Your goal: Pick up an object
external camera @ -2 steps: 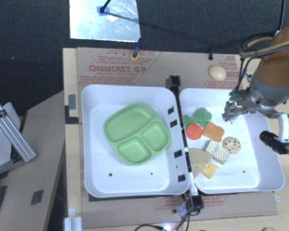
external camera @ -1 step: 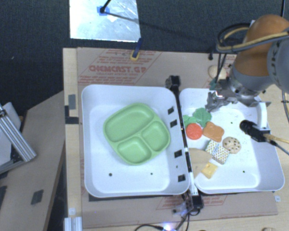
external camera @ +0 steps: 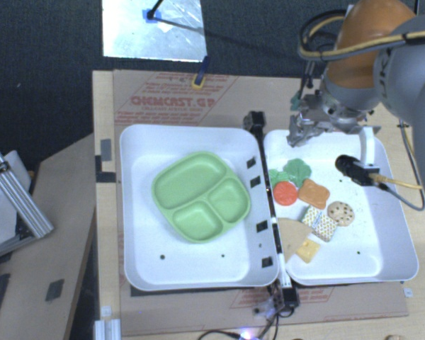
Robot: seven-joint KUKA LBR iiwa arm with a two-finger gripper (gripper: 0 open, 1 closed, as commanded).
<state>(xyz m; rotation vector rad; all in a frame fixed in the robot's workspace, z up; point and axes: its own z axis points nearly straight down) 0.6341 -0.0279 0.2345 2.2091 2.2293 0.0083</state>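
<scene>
- Gripper (external camera: pixel 301 134) hangs over the right bin's (external camera: pixel 397 250) far corner; can't tell its state.
- Toy food (tomato (external camera: pixel 285 193), cookie (external camera: pixel 339 212), cheese (external camera: pixel 308 249)) sits clustered mid-bin.
- Risk: pieces touching, so a grab may nudge neighbours or miss.
- Cardboard under the bins (external camera: pixel 173 98) reads "CHEMCAST".

Glossy white plastic bins (external camera: pixel 138 261); matt green plastic tray (external camera: pixel 200 195)
</scene>
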